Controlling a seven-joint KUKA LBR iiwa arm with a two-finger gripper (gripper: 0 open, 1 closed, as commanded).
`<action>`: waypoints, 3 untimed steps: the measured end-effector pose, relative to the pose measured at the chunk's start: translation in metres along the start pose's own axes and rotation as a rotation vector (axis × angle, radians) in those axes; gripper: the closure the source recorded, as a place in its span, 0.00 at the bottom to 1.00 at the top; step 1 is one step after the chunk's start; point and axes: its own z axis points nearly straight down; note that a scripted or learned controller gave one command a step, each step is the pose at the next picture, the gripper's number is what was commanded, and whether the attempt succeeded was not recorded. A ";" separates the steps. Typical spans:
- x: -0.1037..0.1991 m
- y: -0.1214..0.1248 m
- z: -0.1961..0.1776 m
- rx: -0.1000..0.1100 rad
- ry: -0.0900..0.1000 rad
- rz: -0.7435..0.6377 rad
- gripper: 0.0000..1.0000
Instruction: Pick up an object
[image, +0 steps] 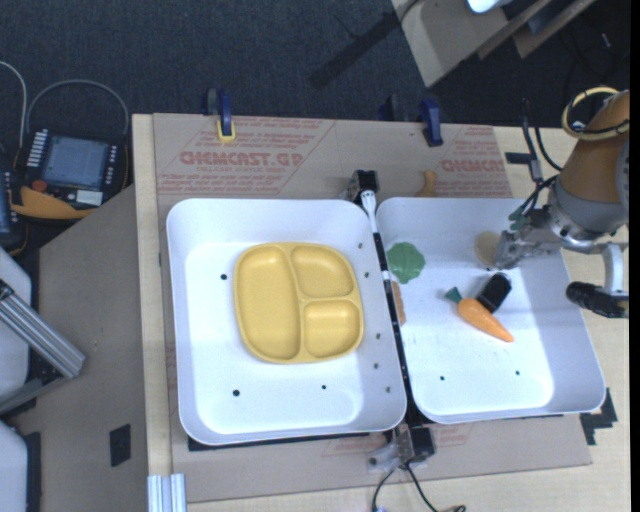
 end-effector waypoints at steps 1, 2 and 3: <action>-0.006 -0.006 -0.053 -0.006 -0.005 0.005 1.00; -0.004 -0.013 -0.112 -0.007 -0.004 0.004 1.00; -0.004 -0.012 -0.157 -0.007 -0.005 0.004 1.00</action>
